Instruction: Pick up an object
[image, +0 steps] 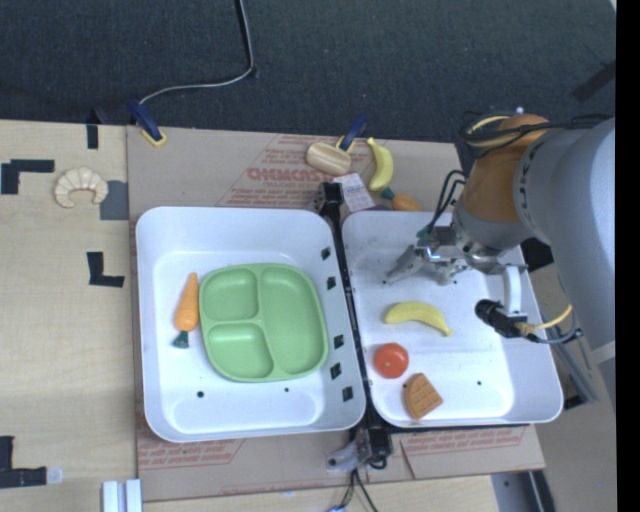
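Closest to the lens, a brown bread slice (421, 395) lies at the near end of the right bin (520, 400), with a red tomato (391, 359) just beside it on the left. Beyond those two, mid-bin, a yellow banana (417, 317) lies flat on the white floor, curving downward at both ends. Any of the three would serve as the object to pick, and the banana is the one nearest the gripper (428, 258), which hangs over the far part of the same bin, apart from all three. Whether the gripper is spread or closed I cannot tell, as its metal parts blur together. The grey arm (500, 190) reaches in behind it from the right.

Several things could go wrong. The banana is low and curved, so a descent off its centre line would likely nudge it aside rather than catch it. The tomato is round and may roll away under a glancing touch. The slice sits close to the near wall, which leaves little room.

By count, there are two bins, the left bin (160, 300) holding one green three-part plate (265, 320) and one carrot (187, 302) touching the plate's left edge. There are two bananas, the second banana (380, 165) lying outside on the table (60, 330) beside one bread roll (328, 156). One croissant (82, 186) lies far left.
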